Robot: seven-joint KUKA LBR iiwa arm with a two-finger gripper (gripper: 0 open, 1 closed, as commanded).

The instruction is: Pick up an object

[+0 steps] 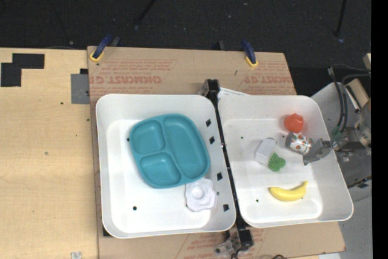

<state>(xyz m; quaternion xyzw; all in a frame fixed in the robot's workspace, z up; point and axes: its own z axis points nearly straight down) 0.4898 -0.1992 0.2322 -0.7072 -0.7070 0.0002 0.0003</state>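
Objects for picking are lying in the right bin (330,203): a red ball-like thing (294,122) near the far right corner, a small patterned can (298,144) lying on its side just below it, a pale grey block (265,150) with a green bumpy piece (276,162) touching its near corner, and a yellow banana (288,192) resting apart toward the near wall. At the right rim of that bin, the gripper (315,151) is reaching in, its dark tip sitting just beside the can; whether it is clenched or released cannot be told at this angle. Across the divider, the left bin (112,203) is carrying a teal compartment plate (168,150) and a white flower-shaped piece (200,195) at the plate's near corner. Both bins are sitting on brown cardboard (176,73) on the counter (42,161).
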